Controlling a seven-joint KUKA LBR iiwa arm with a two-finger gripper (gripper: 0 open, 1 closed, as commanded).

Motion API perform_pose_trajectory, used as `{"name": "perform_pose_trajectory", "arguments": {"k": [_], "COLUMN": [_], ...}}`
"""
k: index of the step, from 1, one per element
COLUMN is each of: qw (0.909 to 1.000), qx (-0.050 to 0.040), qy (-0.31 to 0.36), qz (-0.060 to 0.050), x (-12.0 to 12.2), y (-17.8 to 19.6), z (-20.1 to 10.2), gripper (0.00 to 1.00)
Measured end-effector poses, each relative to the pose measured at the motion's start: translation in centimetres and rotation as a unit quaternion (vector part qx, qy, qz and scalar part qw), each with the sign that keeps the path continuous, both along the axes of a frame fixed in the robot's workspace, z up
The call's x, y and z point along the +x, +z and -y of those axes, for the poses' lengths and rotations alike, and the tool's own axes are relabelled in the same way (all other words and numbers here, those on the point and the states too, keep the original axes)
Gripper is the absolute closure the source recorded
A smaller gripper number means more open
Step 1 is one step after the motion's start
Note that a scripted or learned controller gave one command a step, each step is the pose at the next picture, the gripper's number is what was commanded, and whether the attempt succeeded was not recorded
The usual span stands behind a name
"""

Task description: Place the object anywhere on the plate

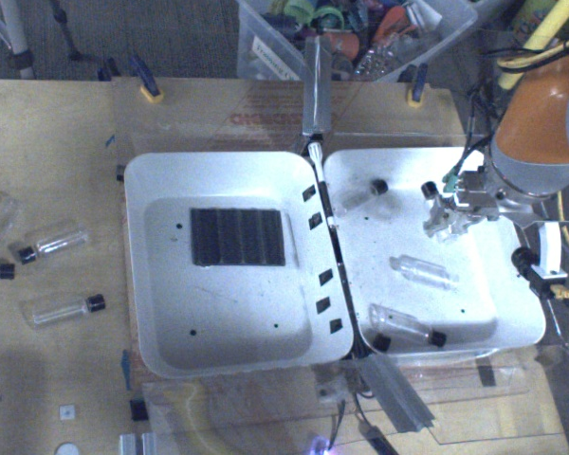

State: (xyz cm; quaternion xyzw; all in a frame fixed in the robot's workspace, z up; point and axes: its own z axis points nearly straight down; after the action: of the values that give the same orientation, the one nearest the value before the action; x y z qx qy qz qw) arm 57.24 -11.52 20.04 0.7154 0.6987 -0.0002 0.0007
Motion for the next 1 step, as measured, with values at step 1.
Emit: {"name": "perform_pose_trajectory", "arguments": {"k": [1], "qw": [0.9996], "qx": [0.0011], "qy": [0.030], "qz": [-0.003], "x": [0.25], "y": [-0.47], "z": [-9.39], "gripper": [1.00]}}
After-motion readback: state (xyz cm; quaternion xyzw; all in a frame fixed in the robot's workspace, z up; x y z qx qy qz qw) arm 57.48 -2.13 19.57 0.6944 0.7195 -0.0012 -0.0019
